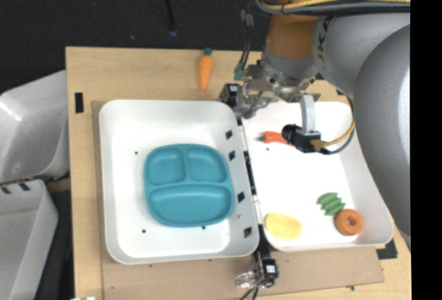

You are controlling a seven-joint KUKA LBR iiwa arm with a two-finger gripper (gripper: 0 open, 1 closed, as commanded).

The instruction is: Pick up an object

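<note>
A: Where's the hand [259,99]?
B: At the top edge of the right bin [304,184], by the divider between the bins — whether its fingers are spread or closed, I can't tell.
A: What's nearest it?
B: A small red-orange piece [274,137] lies in the right bin at about five o'clock from the hand, touching a black part of the arm's gear.
A: Farther out?
B: A green piece [331,204], an orange ring [349,222] and a yellow piece [283,226] sit near that bin's bottom edge. A toy carrot [205,69] lies on the worktop [138,74] at ten o'clock from the hand — outside both bins. The left bin [121,174] holds a blue divided plate [188,184].
</note>
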